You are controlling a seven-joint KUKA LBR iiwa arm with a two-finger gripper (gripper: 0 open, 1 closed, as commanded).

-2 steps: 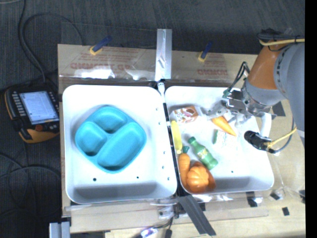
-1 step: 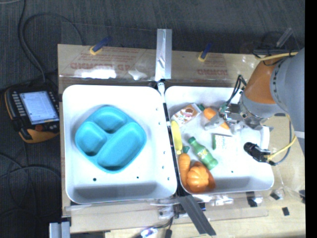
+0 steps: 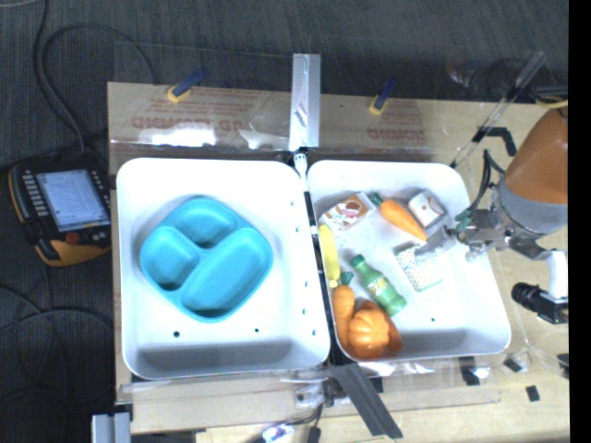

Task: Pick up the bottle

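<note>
On the bench from my overhead feed, here's what I've got:

Bins: two shallow white ones side by side. The left bin (image 3: 129,247) has a blue divided tray (image 3: 205,257) sitting in it, three compartments, nothing in them that I can see. The right bin (image 3: 480,312) has all the clutter.

Bottle: the green bottle (image 3: 377,284) is lying on the floor of the right bin, roughly mid-bin, tilted with its cap end toward the upper left. It's lying free, nothing gripping it.

Neighbours: a yellow corn cob (image 3: 328,253) along the bin's left wall, a small carrot (image 3: 343,303) and an orange pumpkin (image 3: 369,331) just below-left of the bottle, pumpkin looks like it's touching or nearly touching the bottle's base. A bigger carrot (image 3: 403,218) toward the back, a small printed packet (image 3: 346,212) in the back-left corner, a white box-ish item (image 3: 427,207) near the back right, and a pale speckled card (image 3: 419,267) just right of the bottle.

Arm: comes in from the right, orange band visible at the edge.

Gripper: the gripper (image 3: 427,244) is over the right half of the right bin, above that speckled card, beside the bottle but apart from it. Honestly can't tell from this angle whether it's spread or closed, too blurry and small.

Off-bench: a teach pendant (image 3: 60,206) on the floor to the left.
</note>
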